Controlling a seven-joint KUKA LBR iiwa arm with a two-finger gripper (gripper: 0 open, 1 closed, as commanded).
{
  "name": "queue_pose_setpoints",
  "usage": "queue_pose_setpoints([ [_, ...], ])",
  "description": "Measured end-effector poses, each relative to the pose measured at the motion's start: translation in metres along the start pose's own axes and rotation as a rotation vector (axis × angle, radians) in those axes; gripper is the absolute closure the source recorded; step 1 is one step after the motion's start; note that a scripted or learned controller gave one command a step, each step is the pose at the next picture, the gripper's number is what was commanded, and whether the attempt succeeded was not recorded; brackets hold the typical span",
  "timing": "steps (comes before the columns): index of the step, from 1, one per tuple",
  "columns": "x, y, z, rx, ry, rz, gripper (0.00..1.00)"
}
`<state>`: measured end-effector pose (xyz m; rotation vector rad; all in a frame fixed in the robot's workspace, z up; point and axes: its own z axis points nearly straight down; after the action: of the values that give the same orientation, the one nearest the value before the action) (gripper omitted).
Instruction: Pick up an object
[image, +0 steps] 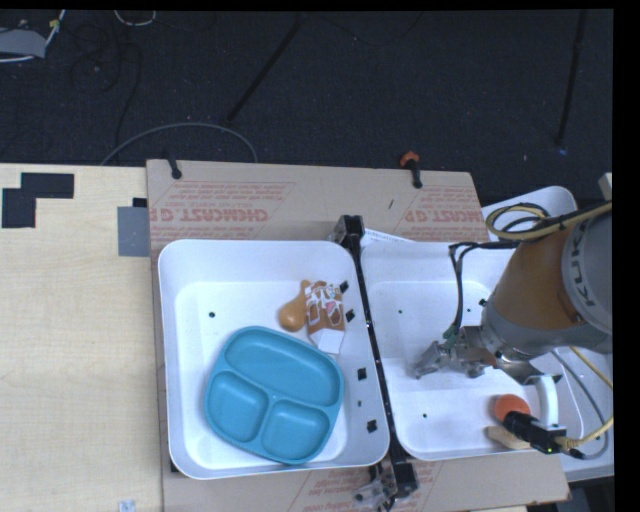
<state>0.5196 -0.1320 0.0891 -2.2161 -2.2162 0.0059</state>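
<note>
My gripper (432, 364) hangs low over the middle of the right bin (420, 300), pointing left, with the grey and orange arm behind it to the right. Nothing shows between its tips. An orange ball-like object (511, 407) lies near the right bin's front right corner, with a tan stick-like piece (502, 435) just in front of it; both are right of the gripper and apart from it. In the left bin (190, 300), a blue divided plate (272, 392) lies flat, and a small orange-brown toy (312, 308) with a white tag rests behind it.
A black divider rail (365, 340) runs between the two bins. The bins sit on a cardboard sheet (260, 205) on the pale bench. Cables hang around the arm at the right.
</note>
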Motion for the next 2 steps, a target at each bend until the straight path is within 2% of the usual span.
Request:
queue_pose_setpoints([
  [1, -0.002, 0.0, -0.012, -0.001, 0.0, 0.006, 1.0],
  [2, -0.011, 0.004, -0.059, -0.009, -0.003, 0.006, 1.0],
])
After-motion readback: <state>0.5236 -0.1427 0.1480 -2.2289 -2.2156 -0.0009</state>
